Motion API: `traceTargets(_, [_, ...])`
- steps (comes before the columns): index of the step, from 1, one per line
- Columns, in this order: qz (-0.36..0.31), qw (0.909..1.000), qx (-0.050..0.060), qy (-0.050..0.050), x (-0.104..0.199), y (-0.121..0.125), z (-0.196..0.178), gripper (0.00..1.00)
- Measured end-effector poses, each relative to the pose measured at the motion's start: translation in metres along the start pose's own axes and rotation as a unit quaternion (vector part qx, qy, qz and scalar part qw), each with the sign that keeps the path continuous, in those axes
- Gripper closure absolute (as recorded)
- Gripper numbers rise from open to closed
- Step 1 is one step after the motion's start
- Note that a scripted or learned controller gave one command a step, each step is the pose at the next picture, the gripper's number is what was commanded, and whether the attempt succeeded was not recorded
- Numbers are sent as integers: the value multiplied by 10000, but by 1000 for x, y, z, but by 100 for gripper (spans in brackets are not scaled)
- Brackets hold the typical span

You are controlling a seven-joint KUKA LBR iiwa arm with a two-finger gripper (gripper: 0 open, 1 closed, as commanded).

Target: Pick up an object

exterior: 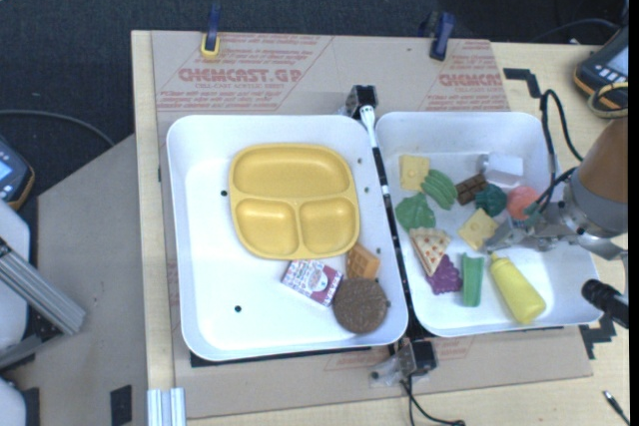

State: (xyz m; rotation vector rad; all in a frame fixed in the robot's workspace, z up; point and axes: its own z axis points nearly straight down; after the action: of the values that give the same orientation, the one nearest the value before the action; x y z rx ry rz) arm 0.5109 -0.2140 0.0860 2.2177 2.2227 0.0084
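The right bin (454,130) holds several toy foods: a yellow mustard bottle (517,288), a yellow cheese wedge (477,228), a pizza slice (430,247), purple grapes (445,274), a green pepper (471,278), green leaves (414,212), a brown bar (470,188), a teal piece (491,199) and a red piece (523,203). My gripper (521,234) reaches in from the right. It hangs low over the right bin, just right of the cheese wedge and above the mustard bottle. I see nothing held in it.
The left bin (200,244) carries a yellow divided plate (296,199), a pink packet (312,280), a brown round cookie (360,304) and an orange piece (363,262). A white block (504,166) and a yellow cube (414,171) lie at the right bin's back.
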Motion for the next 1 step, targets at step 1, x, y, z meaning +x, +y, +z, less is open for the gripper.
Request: traceTargets(1, [12,10000,18,-9,-1,-2,-9,100])
